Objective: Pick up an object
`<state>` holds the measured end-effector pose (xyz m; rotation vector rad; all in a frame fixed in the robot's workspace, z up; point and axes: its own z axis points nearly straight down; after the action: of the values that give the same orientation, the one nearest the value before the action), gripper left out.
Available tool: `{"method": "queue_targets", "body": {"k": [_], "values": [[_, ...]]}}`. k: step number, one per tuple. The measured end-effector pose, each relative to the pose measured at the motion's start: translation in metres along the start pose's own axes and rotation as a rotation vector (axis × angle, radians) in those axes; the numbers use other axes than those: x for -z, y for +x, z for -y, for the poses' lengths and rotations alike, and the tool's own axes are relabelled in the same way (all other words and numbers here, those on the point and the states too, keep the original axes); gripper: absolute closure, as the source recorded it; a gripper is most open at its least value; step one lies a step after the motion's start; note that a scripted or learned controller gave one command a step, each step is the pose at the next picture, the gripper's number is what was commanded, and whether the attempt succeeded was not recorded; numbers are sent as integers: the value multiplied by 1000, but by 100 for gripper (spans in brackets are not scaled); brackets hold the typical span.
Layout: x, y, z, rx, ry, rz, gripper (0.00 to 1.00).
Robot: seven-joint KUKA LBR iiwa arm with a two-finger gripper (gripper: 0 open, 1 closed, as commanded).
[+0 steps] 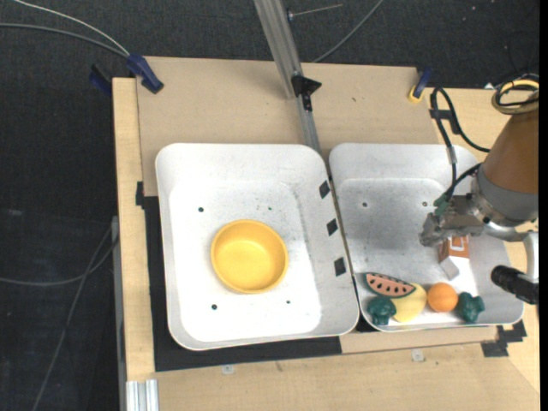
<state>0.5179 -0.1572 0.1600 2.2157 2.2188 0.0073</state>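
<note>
Claw (451, 248) hangs over the right bin (385, 178), grip unclear; orange (442, 298) lies just nearer the front edge.

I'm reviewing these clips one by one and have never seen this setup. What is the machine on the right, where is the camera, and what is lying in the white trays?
This is a single camera fixed above a wooden bench, looking down at a slant. The grey and orange shape at the right is a robot arm; its gripper hangs over the right bin. I cannot tell whether it holds anything. A small brown and white item sits just below it. Along that bin's near edge lie toy foods: a watermelon slice, a yellow piece, an orange and two green pieces. The left bin holds a yellow bowl.
</note>
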Motion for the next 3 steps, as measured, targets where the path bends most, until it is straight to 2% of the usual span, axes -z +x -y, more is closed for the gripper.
{"method": "queue_targets", "body": {"k": [1,2,3], "values": [[52,9,-7,1,-1,-1,100],[83,9,-9,1,0,0,100],[93,60,-20,6,1,-3,100]]}}
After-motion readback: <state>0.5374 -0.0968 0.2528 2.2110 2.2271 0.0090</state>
